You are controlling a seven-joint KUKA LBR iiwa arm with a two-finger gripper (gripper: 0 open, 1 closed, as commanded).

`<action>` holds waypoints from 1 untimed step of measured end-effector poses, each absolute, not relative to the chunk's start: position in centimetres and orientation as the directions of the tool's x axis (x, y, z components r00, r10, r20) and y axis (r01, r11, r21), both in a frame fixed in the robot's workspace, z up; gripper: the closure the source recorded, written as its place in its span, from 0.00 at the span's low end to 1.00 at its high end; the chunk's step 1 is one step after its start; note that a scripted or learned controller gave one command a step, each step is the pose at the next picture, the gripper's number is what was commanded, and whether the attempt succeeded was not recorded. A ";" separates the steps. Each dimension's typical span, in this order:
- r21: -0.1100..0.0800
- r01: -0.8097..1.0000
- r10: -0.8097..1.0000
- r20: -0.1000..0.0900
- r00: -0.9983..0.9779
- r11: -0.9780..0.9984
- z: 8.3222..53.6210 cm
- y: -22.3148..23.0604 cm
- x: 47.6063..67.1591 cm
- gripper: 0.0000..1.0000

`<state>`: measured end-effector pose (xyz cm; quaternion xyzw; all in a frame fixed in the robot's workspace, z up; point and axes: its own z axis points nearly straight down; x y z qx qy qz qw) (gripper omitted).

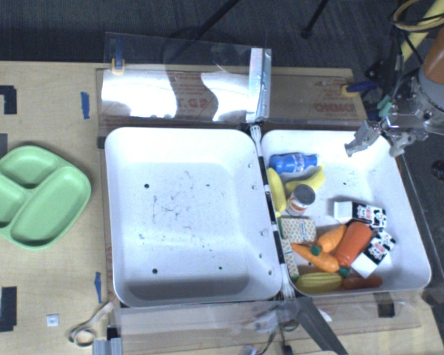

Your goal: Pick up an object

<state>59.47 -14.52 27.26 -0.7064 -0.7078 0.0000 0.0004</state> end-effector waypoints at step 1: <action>0.000 0.989 0.989 0.001 -0.147 0.147 20.7 -13.1 61.4 0.00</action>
